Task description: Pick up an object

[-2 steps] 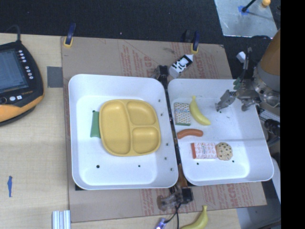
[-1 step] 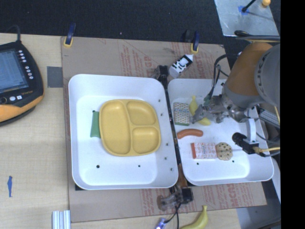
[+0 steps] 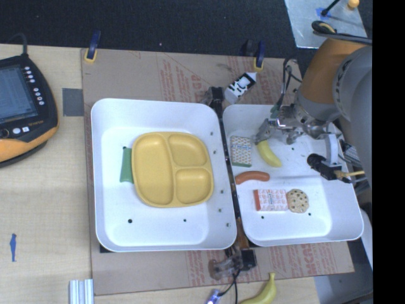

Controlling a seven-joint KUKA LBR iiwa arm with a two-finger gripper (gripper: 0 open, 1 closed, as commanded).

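gripper (image 3: 276,129) above banana (image 3: 268,154), right bin (image 3: 345,223)

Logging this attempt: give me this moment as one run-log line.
end effector: above right bin's upper part, by banana | grasp: none seen | hot dog, cookie: lying in bin | yellow tray: left bin

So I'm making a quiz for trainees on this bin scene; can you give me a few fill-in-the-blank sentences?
1. The yellow tray lies in the ____ bin.
2. The cookie lies in the ____ bin.
3. The yellow fruit below the gripper is a ____.
4. The tray has ____ compartments.

Missing words: left; right; banana; three
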